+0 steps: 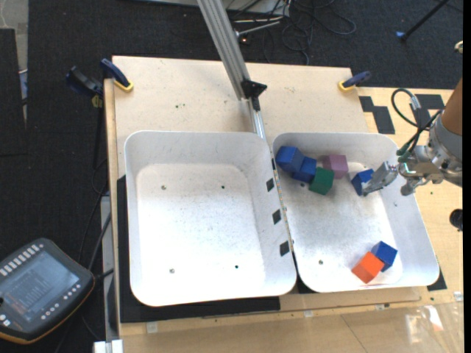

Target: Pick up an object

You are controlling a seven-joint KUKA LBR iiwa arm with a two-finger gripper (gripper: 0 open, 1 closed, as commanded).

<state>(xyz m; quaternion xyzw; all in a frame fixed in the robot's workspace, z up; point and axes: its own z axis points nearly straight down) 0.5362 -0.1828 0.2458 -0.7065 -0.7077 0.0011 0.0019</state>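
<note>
The gripper (380,176) is reaching over the right bin (412,219) from its right edge, its fingers closing on a small blue block (361,182) held between them, near the bin's far side, apart from the pink block (335,163).

A blue block (362,182) lies near the right bin's (412,219) far right edge. Blue (294,162), green (321,182) and pink (335,163) blocks cluster at its far left; orange (367,268) and blue (384,254) blocks touch near its right front corner.
</note>
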